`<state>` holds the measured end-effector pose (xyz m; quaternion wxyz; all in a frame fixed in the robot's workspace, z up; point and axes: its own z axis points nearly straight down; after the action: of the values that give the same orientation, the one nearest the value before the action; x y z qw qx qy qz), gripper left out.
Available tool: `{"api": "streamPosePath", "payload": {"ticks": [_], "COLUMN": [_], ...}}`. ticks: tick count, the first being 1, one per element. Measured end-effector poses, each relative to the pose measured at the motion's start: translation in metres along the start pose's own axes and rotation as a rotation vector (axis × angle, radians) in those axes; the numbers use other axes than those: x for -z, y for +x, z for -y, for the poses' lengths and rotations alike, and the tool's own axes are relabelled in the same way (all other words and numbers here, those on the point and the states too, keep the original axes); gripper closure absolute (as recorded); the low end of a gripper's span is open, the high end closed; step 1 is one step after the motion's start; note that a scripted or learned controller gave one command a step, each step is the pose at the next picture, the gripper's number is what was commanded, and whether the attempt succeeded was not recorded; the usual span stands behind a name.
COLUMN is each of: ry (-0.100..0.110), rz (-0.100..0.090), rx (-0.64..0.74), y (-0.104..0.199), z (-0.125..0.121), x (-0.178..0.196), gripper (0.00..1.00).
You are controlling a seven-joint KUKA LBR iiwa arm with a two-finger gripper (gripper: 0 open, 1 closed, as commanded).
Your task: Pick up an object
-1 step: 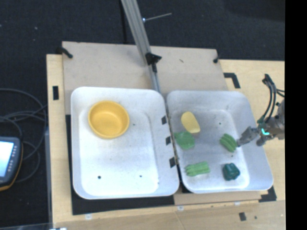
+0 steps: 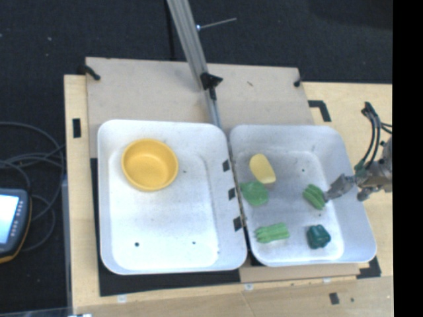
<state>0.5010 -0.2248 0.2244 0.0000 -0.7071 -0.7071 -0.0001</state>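
The right bin [image 2: 291, 140] holds several small objects: a yellow oblong piece [image 2: 262, 169], a green lump [image 2: 254, 193], a small green piece [image 2: 314, 196], a ribbed light-green piece [image 2: 272, 232] and a dark teal block [image 2: 318, 236]. My gripper [image 2: 345, 185] reaches in over the right bin's right rim, just right of the small green piece and slightly above it in the view. Nothing shows in its grasp. A yellow bowl [image 2: 150, 164] sits upright in the left bin [image 2: 165, 243], toward its far left corner.
A slanted metal pole [image 2: 192, 38] rises from behind the bins at the seam between them. Cables [image 2: 370, 131] hang by the arm at the right. A handheld screen [image 2: 10, 220] lies off the bench at the left.
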Motion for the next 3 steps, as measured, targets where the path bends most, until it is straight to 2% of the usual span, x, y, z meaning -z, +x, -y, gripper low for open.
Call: {"api": "streamPosePath", "payload": {"ticks": [2, 3], "ry": [0.004, -0.001], "rz": [-0.001, 0.001], "rx": [0.000, -0.001], "y": [0.004, 0.003], "z": [-0.003, -0.004], "x": [-0.123, -0.123], "gripper": [0.00, 0.00]}}
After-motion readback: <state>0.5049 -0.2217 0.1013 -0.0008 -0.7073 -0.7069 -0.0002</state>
